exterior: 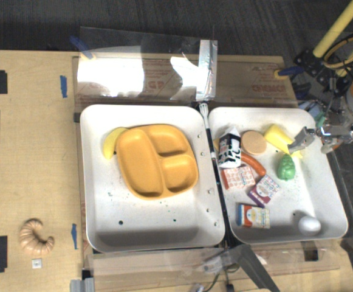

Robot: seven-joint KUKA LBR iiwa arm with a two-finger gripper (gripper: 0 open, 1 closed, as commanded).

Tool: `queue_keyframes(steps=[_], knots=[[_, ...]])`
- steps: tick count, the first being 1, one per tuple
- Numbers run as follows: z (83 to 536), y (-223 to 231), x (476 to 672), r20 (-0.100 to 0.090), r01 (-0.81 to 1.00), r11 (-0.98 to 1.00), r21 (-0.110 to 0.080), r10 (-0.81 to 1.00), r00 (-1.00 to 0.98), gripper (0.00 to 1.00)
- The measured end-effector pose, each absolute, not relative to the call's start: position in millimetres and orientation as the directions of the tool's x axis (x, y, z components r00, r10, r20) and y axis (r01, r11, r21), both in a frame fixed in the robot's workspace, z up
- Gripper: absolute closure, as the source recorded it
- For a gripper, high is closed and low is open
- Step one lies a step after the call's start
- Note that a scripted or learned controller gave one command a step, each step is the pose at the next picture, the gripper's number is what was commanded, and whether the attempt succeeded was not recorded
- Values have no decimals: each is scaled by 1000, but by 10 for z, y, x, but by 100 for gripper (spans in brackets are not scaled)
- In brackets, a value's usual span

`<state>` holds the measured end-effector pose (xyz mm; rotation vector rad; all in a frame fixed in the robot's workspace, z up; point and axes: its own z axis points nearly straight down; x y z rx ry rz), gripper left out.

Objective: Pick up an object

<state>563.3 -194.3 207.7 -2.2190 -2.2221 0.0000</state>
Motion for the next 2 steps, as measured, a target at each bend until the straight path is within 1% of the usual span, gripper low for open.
queue_keyframes(steps=[1,2], knots=[[2077,-1943,5633,1,1000,1,-1,1000,-1,0],[990,-1726,5253,-1,996,-92,7,996,92,0]])
